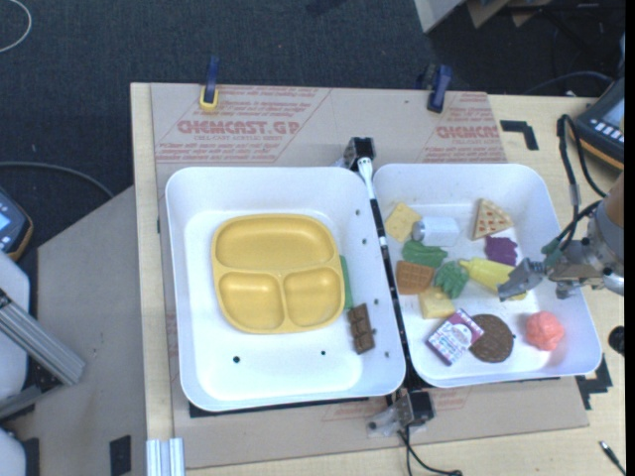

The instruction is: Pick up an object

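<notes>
Right bin point(392, 178) holds the pickable clutter, all loose and lying flat. Far side: yellow cheese block point(401, 221), small white piece point(438, 229), pizza slice point(489, 218). Middle: purple piece point(502, 250), green leafy pieces point(425, 254) and point(451, 279), tan block point(413, 277), yellow corn-like piece point(484, 270), a second yellow block point(437, 304). Near side: pink-and-white carton point(453, 338) tilted, brown round cookie point(493, 338) touching it, pink lump point(544, 330). Left bin point(189, 360): yellow divided tray point(277, 272), brown chocolate bar point(361, 327) just right of it.
</notes>
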Available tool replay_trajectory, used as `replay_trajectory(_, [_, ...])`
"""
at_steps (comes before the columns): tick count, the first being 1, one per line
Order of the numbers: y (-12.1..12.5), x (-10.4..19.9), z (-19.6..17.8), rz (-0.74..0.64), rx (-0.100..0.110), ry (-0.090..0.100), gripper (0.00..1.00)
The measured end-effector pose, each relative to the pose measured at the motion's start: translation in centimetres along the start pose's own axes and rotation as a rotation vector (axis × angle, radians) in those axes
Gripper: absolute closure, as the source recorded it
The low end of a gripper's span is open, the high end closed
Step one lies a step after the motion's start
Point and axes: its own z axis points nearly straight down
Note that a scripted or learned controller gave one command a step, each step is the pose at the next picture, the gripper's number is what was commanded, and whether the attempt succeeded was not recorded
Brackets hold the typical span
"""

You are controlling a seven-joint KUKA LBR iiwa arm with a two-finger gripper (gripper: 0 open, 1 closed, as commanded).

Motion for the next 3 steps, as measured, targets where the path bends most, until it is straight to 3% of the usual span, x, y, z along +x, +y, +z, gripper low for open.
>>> replay_trajectory(1, [0.3, 0.1, -0.7, -0.005, -0.015, -0.004, 0.0])
replay_trajectory(3, [0.1, -0.7, 8.9, -0.004, -0.009, 0.0, 0.0])
